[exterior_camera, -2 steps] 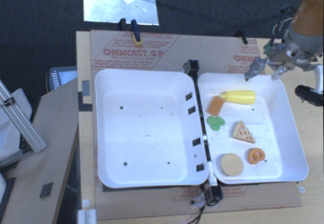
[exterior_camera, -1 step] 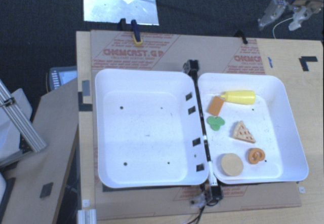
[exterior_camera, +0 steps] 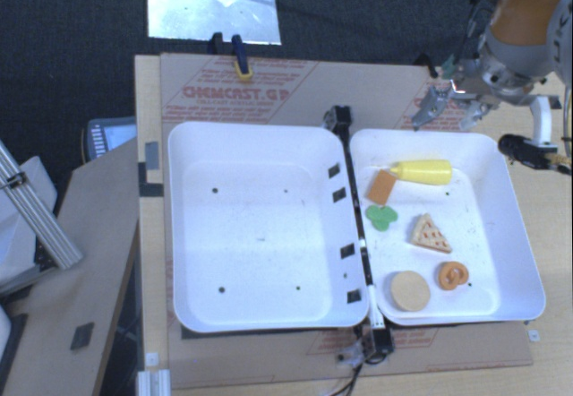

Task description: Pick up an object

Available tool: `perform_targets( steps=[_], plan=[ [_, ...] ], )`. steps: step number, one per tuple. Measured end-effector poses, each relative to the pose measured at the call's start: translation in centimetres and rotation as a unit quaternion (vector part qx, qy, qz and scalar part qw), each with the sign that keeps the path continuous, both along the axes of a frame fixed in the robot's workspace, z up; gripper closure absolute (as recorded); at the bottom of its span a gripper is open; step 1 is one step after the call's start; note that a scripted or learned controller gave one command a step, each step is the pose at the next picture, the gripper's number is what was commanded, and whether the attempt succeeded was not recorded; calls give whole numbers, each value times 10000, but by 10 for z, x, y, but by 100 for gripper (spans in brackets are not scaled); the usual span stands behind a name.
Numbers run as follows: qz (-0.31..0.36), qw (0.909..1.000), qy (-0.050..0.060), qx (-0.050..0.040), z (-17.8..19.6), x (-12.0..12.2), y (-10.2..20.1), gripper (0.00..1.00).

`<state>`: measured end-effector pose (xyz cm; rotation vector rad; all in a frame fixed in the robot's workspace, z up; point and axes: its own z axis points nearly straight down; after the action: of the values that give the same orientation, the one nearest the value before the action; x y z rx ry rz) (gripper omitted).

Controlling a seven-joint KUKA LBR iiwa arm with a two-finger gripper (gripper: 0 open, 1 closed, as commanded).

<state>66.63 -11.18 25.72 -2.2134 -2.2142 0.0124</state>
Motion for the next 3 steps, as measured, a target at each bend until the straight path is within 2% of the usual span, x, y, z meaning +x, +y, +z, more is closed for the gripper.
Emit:
perform_targets(
  steps=[1,2,3],
  plan=[
    [40,9999,-157,-16,139,4,34,0],
    [29,10000,-4,0,-83,-5,59,0],
    [28,10000,-89,-12,-61,-1,57,100]
  ],
)
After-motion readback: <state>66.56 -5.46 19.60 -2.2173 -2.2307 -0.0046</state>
